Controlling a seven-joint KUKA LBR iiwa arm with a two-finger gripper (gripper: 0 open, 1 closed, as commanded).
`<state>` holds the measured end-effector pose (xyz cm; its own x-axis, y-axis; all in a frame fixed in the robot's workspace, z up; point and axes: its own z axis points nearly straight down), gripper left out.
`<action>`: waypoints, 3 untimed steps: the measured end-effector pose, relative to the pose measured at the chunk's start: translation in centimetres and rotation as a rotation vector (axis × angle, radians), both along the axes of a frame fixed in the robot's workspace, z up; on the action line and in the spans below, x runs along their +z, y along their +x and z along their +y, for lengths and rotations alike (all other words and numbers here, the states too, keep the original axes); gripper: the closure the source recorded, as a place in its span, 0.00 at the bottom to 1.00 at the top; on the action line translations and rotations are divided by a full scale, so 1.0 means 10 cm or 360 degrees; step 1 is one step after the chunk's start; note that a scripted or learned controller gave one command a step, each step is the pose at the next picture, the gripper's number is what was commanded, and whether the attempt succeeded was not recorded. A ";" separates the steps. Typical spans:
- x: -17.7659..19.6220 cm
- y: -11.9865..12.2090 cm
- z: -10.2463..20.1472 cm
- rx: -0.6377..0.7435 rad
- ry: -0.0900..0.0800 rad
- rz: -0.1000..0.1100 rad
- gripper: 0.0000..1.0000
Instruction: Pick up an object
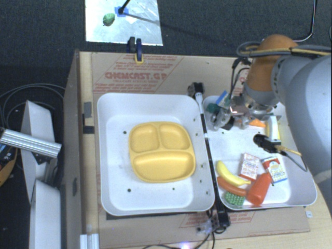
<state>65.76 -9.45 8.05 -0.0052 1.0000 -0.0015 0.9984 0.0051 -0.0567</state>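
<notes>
Your gripper [222, 117] sits low at the upper left corner of the right bin [301, 191]; I cannot tell its finger state. The toy banana [231, 174], carrot [231, 185] and small cartons [250, 166] lie untouched toward the lower edge, so picking calls for reaching there first.

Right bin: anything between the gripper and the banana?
Camera view: only bare white bin floor between the gripper and the banana.
</notes>
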 end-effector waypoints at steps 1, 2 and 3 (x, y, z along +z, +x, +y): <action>0.01 0.02 -0.21 -0.0003 0.0031 -0.0003 0.00; 0.00 0.05 0.07 -0.0004 0.0003 -0.0049 0.00; 0.04 -0.04 0.02 -0.0006 0.0002 -0.0091 0.00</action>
